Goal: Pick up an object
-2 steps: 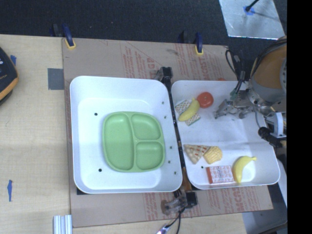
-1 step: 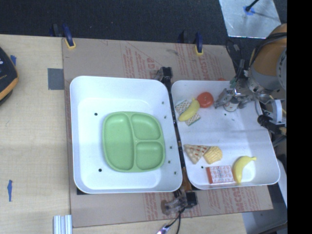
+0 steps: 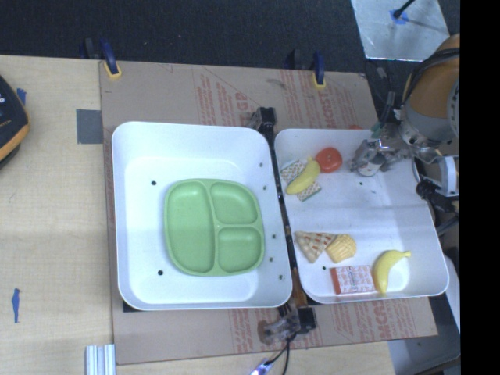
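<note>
Camera view looks down on two white bins side by side on the counter [image 3: 55, 209]. The left bin [image 3: 137, 143] holds a green divided plate [image 3: 212, 226]. The right bin [image 3: 414, 233] carries the loose toy food: a red tomato [image 3: 330, 159], a small yellow banana [image 3: 304, 177] lying over a patterned card [image 3: 294, 169], a waffle wedge [image 3: 314, 244] touching a yellow corn piece [image 3: 341, 248], a red-and-white packet [image 3: 352, 279], and a larger banana [image 3: 388, 269] just beside it.

The gripper [image 3: 373, 156] hangs over the far right part of the right bin, just beside the tomato. Whether it is open or closed cannot be told at this size, and nothing shows in its grasp.

The tomato looks like the nearest target. A good pick would centre over it before descending, since it is round and may roll off a skewed pinch. The nearby banana and card leave little room on that side, so approaching from the bare floor is safer.
</note>
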Available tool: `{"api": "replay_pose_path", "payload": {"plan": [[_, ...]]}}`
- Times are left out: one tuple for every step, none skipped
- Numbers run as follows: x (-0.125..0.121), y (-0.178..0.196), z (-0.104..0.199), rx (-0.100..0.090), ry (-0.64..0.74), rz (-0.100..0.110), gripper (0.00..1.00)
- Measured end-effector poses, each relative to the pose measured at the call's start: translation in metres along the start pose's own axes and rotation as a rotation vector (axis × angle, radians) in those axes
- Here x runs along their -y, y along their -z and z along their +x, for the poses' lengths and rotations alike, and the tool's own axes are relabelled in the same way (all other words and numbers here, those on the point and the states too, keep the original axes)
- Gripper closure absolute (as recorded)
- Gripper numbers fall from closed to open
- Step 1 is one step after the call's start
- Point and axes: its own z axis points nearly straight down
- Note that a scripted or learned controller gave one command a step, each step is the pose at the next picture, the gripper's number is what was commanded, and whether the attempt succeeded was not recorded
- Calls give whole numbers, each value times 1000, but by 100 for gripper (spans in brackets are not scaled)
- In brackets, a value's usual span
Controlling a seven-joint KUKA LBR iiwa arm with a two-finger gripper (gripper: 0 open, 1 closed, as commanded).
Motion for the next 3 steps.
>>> {"api": "replay_pose_path", "payload": {"plan": [[1,5,27,-2,-5,2,100],[0,42,54,-2,-5,-2,100],[-1,33,92,1,-5,-3,100]]}}
